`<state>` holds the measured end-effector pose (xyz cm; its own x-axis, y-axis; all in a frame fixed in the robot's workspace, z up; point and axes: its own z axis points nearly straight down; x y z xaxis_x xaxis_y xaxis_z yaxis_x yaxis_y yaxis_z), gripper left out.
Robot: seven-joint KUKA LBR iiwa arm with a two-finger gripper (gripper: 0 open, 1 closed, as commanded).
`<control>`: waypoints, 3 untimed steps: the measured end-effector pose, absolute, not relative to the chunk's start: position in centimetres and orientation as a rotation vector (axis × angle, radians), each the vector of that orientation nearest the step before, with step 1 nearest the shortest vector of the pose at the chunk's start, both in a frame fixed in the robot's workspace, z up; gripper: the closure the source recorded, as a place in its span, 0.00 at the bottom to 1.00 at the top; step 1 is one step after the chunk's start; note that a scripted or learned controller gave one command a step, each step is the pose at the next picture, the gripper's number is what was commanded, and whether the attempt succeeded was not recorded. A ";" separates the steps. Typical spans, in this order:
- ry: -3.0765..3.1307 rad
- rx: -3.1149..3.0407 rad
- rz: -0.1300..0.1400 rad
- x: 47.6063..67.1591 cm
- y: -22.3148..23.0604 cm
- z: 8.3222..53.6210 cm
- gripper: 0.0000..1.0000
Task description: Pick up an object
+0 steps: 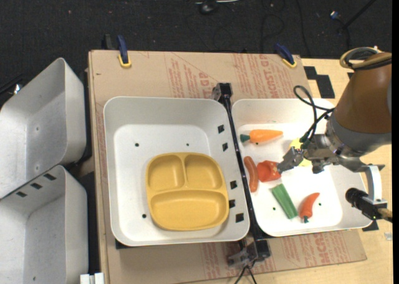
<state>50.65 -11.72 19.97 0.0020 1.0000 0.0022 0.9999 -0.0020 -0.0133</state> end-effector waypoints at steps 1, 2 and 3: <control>-2.221 -2.220 0.001 50.9 -11.7 20.6 0.00; -2.218 -2.219 0.005 51.9 -11.5 15.1 0.00; -2.216 -2.219 0.005 51.8 -11.5 9.7 0.00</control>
<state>51.75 -11.48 9.68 0.0015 1.0000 0.0013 1.0000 -0.0014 -0.0061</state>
